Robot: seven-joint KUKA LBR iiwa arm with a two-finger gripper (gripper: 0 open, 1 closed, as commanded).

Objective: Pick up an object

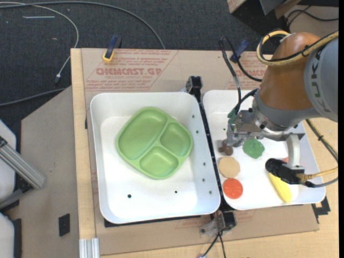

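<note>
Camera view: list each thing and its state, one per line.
Green divided plate: upright, lying flat in the left bin, compartments bare.
Hand: low in the right bin, nothing visibly held.
Green piece: beside the hand.
Tan disc: flat.
Orange-red disc: flat.
Yellow piece: lying down.

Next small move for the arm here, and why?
Probably a short descent onto the green object. The tool hangs low in the right bin, right beside that object, and nothing shows between its fingers. The tan disc and orange disc lie farther off.
</note>
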